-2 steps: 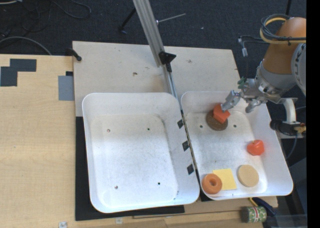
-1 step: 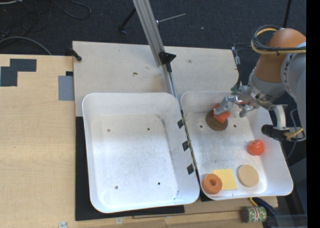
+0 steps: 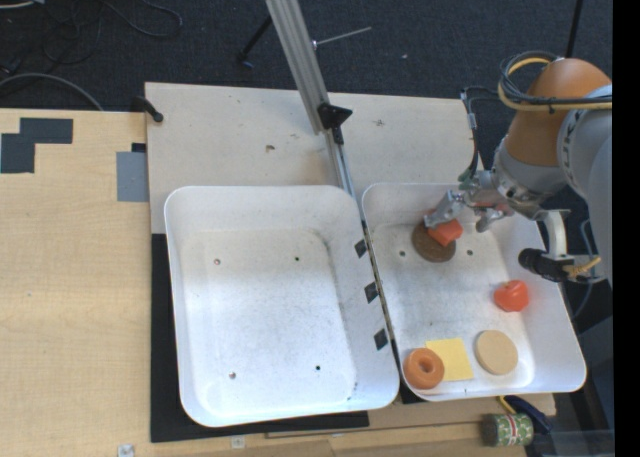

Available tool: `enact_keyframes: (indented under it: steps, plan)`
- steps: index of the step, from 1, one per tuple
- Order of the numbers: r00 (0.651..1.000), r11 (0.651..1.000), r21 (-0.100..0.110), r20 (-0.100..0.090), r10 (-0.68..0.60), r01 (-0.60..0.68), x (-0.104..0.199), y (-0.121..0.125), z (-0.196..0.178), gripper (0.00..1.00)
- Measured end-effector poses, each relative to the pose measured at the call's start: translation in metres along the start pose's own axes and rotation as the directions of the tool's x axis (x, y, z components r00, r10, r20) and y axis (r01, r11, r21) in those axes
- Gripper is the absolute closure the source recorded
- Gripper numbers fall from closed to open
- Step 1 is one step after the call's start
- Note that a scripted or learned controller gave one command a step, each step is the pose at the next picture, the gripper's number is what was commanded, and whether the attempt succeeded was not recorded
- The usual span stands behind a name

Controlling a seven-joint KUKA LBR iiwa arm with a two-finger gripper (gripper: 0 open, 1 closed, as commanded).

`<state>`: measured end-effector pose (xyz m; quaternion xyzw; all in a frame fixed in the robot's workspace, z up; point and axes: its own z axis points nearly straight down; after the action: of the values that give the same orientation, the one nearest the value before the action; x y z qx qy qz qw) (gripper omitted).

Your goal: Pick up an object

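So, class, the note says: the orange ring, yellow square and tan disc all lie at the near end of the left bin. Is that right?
Not quite: the bin is wrong. The camera view shows the orange ring, yellow square and tan disc at the near end of the right bin, not the left bin.

Grey arm (image 3: 590, 150), orange band, black cables
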<state>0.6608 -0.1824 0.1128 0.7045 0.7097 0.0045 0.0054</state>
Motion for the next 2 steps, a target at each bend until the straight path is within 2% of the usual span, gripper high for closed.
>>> enact_keyframes:
  steps: [1,2]
  plan:
    - [1.0,1.0,0.001,-0.001,-0.002,0.002,0.0,0.0,-0.009,1.0]
    - [1.0,1.0,0.01,0.0,0.005,-0.005,0.005,-0.004,-0.069,1.0]
